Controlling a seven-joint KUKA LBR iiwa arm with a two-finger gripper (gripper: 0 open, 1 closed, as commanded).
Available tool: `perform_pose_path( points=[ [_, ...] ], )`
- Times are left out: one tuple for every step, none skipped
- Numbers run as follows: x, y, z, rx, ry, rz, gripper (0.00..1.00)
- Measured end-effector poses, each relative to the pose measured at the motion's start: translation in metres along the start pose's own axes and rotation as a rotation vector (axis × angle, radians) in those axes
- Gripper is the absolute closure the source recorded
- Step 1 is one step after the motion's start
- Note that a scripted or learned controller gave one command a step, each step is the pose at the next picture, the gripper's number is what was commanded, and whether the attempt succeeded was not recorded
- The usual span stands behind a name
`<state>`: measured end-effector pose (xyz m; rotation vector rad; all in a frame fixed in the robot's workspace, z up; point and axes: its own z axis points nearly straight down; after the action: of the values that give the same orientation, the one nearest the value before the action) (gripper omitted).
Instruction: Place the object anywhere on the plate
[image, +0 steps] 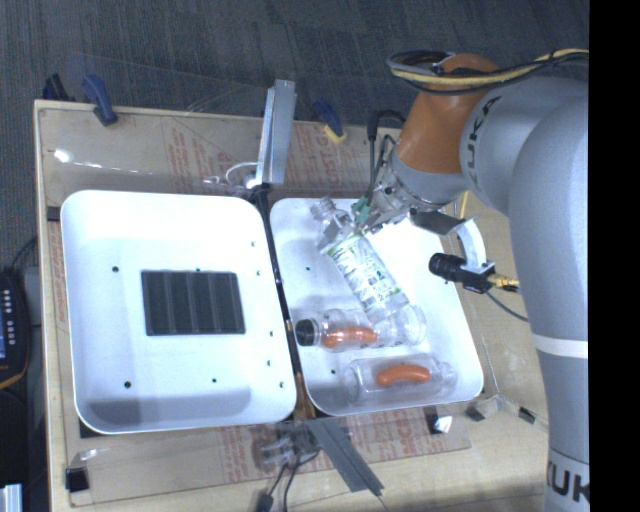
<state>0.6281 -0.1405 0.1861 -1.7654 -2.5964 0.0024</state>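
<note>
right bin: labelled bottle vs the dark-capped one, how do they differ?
The labelled bottle lies diagonally, its upper end under the gripper; the dark-capped bottle lies roughly level, nearer the bin's front. The labelled bottle carries a white printed label; the dark-capped bottle shows orange inside. Both are clear plastic, lying down in the right bin.

Two clear bottles with orange contents are lying on their sides in the right bin (445, 300): the black-capped bottle (345, 333) is sitting against its left wall, and the second bottle (400, 376) is lying along its near wall, just beside the first. The left bin (100, 250) is sitting directly left of the right bin, rims touching, with a grey metal bar (275, 135) standing up at the far end of the seam. Two blue clamps (100, 98) (328, 115) are gripping the wooden bench (150, 135) beyond the bins, and a black device (8, 320) is sitting far left.
</note>
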Motion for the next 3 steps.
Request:
perform_pose_path(
  points=[
    [0.075,-0.014,-0.065,0.0,0.0,-0.027,1.0],
    [0.139,-0.04,-0.096,0.002,0.001,-0.156,1.0],
    [0.188,-0.039,-0.079,0.002,0.001,-0.407,1.0]
  ],
)
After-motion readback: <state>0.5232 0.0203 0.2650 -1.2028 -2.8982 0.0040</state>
